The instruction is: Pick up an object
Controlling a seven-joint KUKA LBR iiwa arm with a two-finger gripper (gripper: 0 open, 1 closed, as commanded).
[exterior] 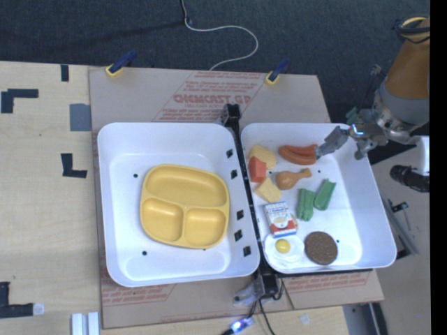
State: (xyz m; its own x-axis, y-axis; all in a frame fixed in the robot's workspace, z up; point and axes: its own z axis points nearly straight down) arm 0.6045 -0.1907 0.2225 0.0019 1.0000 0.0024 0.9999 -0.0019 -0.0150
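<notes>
Claw hovers at the frame's right, fingers spread, pinching nothing, just beside the sausage in the right bin (light, smooth plastic, probably); grip across its middle.

Toy foods lie loose in the right bin: sausage; drumstick; green pieces; brown patty.

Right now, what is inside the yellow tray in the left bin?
The yellow divided tray in the left bin has three compartments, all bare. The bin floor beneath it is covered.
</notes>
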